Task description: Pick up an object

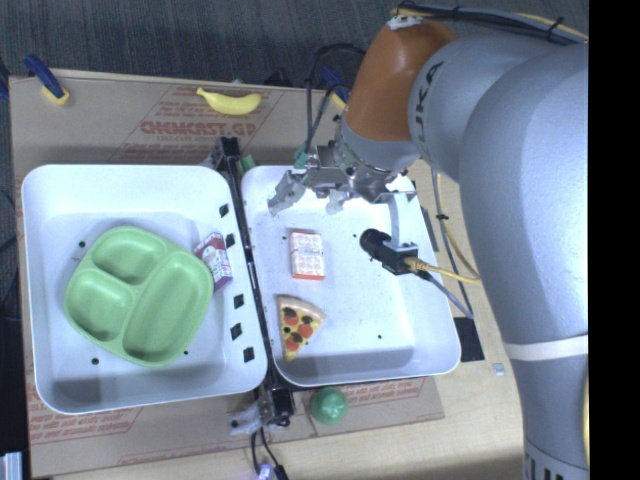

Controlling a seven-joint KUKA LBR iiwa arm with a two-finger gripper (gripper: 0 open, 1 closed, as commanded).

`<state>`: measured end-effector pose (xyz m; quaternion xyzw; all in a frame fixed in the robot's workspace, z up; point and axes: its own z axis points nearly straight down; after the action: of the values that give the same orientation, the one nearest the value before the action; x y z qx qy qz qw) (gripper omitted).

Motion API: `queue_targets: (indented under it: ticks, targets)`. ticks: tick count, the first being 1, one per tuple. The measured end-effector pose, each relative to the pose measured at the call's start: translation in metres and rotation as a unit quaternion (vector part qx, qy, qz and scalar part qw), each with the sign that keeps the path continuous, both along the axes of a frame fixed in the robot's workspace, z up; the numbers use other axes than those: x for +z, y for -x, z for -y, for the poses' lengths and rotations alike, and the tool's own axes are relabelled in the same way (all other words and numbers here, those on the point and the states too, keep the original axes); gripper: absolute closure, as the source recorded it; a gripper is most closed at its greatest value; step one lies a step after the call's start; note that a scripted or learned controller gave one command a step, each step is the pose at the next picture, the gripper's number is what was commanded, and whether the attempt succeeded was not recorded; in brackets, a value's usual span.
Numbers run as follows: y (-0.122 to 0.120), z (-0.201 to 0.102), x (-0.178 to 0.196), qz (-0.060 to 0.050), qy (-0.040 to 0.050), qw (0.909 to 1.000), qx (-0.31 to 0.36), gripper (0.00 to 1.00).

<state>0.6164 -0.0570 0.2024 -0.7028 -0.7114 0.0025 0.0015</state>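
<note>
At the upper edge of the right bin, near the centre of the frame, we see the grey arm reach in from the right. Its gripper hangs with the fingers spread apart, and only white bin floor shows between them.

Just below the gripper in the frame lies the orange-and-white box, flat on the floor of the right bin. It is close to the fingertips but clear of them. Lower in the same bin, near its bottom-left corner, we find the toy pizza slice, well apart from the gripper.

In the left bin, a green divided plate takes up the middle. A small maroon-and-white packet sits at the plate's upper-right rim, against the wall shared with the other bin.

Outside the bins, on the cardboard-covered table, a yellow banana rests toward the top centre of the frame. A green ball sits just below the right bin's lower edge, and a blue clamp grips the table's upper-left corner.
</note>
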Motion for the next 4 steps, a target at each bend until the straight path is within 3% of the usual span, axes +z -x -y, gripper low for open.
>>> queue_targets:
  ticks: [4]
  targets:
    - [0.0000,0.0000,0.0000,0.000,0.0000,1.0000,0.000,0.00]
